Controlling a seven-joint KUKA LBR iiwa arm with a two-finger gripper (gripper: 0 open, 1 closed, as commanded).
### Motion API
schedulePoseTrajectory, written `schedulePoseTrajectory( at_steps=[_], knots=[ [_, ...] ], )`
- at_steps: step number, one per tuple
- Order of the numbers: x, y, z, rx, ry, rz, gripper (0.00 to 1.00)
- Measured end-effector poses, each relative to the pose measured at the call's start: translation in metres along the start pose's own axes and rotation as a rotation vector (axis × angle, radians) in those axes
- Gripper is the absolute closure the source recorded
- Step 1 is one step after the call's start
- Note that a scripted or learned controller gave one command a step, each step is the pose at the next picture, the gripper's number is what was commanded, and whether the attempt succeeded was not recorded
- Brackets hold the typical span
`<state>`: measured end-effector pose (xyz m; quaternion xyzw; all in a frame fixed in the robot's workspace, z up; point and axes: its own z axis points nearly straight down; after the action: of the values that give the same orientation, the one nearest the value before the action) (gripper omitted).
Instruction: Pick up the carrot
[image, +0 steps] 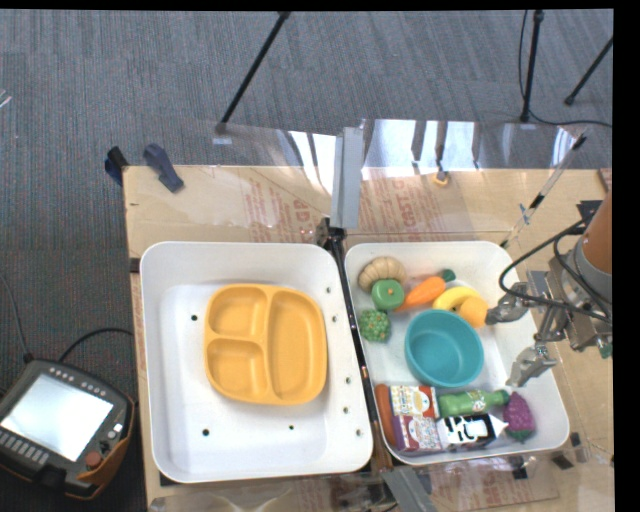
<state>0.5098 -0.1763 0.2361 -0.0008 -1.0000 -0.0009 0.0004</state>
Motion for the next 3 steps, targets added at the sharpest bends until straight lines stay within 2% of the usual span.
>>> schedulePoseTrajectory(
  at_steps=[1, 2, 3],
  knots=[
    [-0.069, -0.015, 0.136, 0.003, -0.011, -0.018, 0.00],
    [-0.080, -0.011, 0.119, 0.007, -0.047, -0.025, 1.00],
    [-0.075, -0.010, 0.124, 0.004, -0.028, -0.027, 0.00]
  ],
)
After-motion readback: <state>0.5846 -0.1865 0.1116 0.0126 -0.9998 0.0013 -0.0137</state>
